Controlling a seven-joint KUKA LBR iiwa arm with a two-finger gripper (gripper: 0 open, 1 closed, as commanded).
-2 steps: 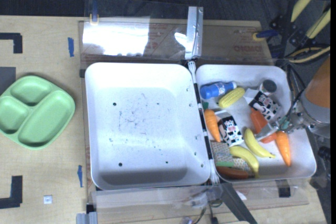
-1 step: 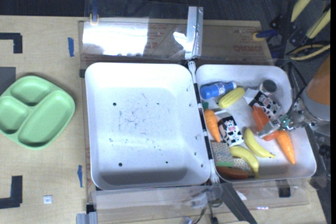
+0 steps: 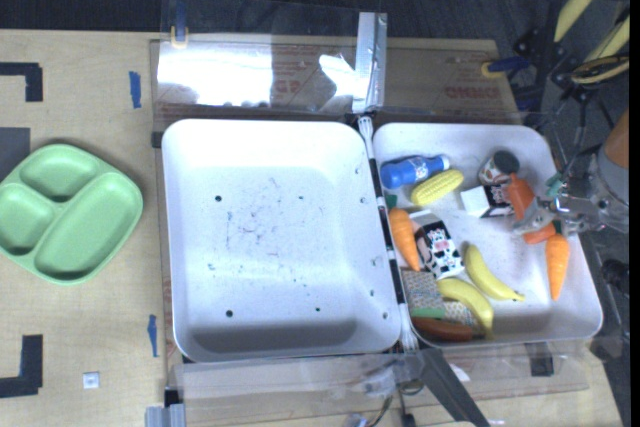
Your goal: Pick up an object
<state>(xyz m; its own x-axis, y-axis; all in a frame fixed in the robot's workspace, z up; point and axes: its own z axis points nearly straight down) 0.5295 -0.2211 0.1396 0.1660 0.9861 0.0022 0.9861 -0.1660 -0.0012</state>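
In the right bin (image 3: 575, 320), along its near wall, lie a dark flat piece and a yellow banana (image 3: 468, 299); a second banana (image 3: 490, 275) lies just behind it. These toys look like light, hard plastic, smooth and a little slippery. I judge that a curved banana is best taken across its thick middle, because the pointed ends would slide out.

Near the right wall lies an orange carrot (image 3: 557, 265), its tip toward the near edge. It is stiff and tapered, so the wide upper part is the safer place to hold. The gripper (image 3: 560, 208) stands just above this carrot's top, at the right wall; whether its jaws are wide or narrow I cannot tell, and nothing is seen held.

By the left wall are another carrot (image 3: 403, 237) and a black-and-white cow toy (image 3: 438, 248). Toward the far edge lie a yellow corn (image 3: 438, 186) and a blue bottle (image 3: 410, 170), both round and likely to roll.

The left bin (image 3: 200, 150) has only a bare floor.
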